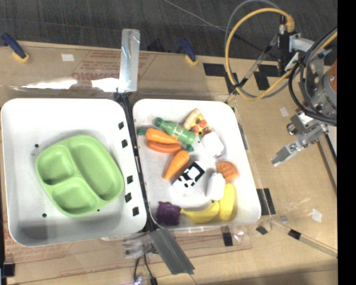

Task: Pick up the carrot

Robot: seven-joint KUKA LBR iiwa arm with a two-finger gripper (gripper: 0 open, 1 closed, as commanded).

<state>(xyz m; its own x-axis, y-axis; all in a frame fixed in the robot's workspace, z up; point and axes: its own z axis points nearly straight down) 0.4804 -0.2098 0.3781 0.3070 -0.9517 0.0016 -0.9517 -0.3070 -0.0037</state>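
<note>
Carrot [177,164] orange, tapered, lying diagonal in right bin [243,153]; end effector [296,144] state unclear.

You see orange carrot [176,163], second orange carrot [162,138], green bottle [177,132], yellow banana [216,208], purple piece [168,213], black-and-white patterned tag [191,174]. Lime-green divided plate [79,174] sits in white left bin [12,159]; right bin [244,159] white too. Table [296,200] tan cardboard-brown. Yellow cable [240,22] loops upper right.

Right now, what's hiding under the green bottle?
The green bottle lies across an orange hot dog in the right bin. Its tip touches the carrot's top. The covered middle of the hot dog cannot be seen.
</note>
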